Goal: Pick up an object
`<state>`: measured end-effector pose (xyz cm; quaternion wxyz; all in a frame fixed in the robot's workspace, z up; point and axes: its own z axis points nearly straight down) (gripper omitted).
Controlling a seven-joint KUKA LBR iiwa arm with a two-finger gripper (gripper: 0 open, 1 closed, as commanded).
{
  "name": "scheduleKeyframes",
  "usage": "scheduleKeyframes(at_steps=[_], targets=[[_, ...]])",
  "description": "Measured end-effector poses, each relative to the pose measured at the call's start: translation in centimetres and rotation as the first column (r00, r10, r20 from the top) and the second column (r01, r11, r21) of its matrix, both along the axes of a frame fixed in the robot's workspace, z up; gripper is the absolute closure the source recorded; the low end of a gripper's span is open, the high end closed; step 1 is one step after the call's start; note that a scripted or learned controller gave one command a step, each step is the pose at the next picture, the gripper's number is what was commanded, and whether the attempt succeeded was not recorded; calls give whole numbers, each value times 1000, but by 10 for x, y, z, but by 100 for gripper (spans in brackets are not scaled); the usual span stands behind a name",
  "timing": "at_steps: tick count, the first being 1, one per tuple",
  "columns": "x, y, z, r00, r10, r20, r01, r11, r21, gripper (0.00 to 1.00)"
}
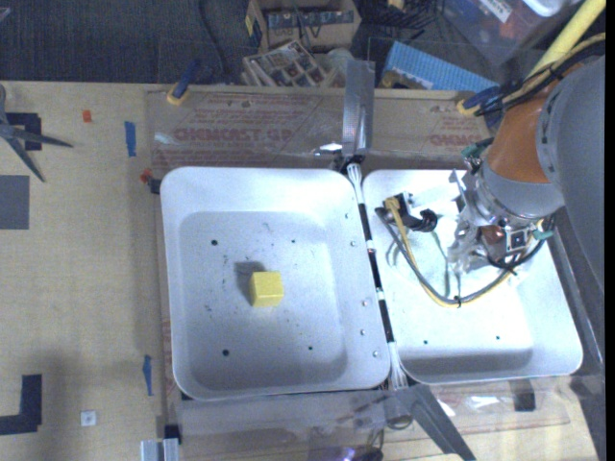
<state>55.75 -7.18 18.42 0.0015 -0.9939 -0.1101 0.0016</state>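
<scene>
Yellow block lying alone in the left bin, gripper low over the right bin, well apart from it, finger state impossible to tell amid cables, wooden tabletop, cluttered floor beyond.

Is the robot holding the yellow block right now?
No. The yellow block lies alone on the floor of the left bin, while the end effector hangs over the right bin. Nothing shows between its fingers.
</scene>
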Motion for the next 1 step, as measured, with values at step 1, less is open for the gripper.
scheduleKeyframes(at_steps=[1], targets=[[18, 37, 38, 1000, -22, 4, 22, 1000, -2, 100]])
